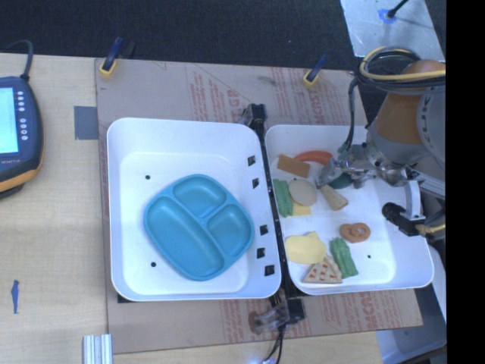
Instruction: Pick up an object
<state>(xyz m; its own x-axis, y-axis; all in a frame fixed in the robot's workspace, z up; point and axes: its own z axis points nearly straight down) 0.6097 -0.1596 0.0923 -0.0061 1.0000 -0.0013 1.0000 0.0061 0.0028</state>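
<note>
We saw the gripper (pixel 342 174) low in the right bin (pixel 394 275), just above a tan wedge (pixel 333 197) whose long axis ran diagonally, upper left to lower right. We could not tell whether it was clenched or released.

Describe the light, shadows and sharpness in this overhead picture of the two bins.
Camera view: even, soft light; the white bins are bright with little glare; the blue tray casts only a faint shadow; the food pieces look slightly soft; the tool and arm are somewhat blurred; the floor at the top is dark.
</note>
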